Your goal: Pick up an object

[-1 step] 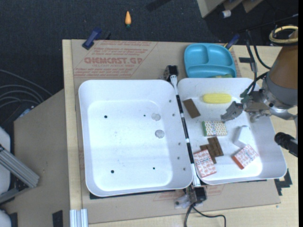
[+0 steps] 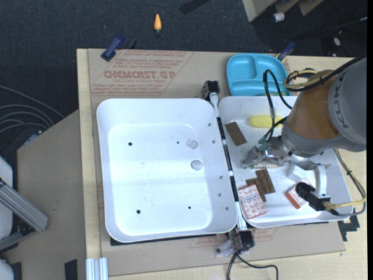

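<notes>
we look down on the arm (image 2: 326, 112) reaching into the right bin (image 2: 303, 214), its gripper (image 2: 263, 155) low over the bin floor among scattered objects; the metal at its tip blurs together and we cannot tell how it is set, nor whether anything is caught there. a brown bar (image 2: 265, 181) lies just below the gripper, toward the bin's near edge, its long axis slanting from upper left to lower right. we judge it the closest candidate, a short drop away. a second brown bar (image 2: 235, 133) sits just up and left of the gripper, a yellow piece (image 2: 262, 121) just above it, a printed packet (image 2: 252, 201) farther below, and a red piece (image 2: 294, 198) down to the right. the arm's bulk hides the bin's right side. the left bin (image 2: 116, 156) lies well off to the left.
</notes>
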